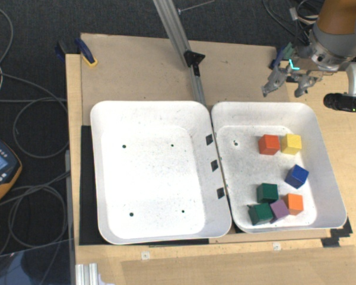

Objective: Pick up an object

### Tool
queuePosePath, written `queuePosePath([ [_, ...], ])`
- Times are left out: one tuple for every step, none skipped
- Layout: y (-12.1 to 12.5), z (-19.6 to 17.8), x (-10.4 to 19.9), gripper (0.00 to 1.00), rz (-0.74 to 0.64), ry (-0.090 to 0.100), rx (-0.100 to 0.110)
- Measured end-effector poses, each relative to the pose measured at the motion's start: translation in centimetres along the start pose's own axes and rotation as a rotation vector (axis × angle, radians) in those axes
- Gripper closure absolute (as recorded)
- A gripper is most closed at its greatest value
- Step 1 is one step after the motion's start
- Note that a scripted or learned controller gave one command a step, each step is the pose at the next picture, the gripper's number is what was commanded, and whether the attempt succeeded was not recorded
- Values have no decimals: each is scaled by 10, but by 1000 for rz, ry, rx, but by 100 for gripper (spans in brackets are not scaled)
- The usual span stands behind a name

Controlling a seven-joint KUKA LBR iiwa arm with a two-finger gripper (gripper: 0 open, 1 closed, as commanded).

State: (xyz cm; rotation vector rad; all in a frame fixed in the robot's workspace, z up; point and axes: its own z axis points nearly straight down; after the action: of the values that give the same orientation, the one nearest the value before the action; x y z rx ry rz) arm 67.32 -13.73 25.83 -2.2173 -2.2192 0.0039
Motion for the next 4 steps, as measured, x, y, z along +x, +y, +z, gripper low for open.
queuePosePath([
  [1,-3,0,0,-1,-2,-4],
  [4,60,0,0,0,-1,1],
  [-6,112,4,0,0,0,1],
  [-7,162,5,0,0,0,1],
])
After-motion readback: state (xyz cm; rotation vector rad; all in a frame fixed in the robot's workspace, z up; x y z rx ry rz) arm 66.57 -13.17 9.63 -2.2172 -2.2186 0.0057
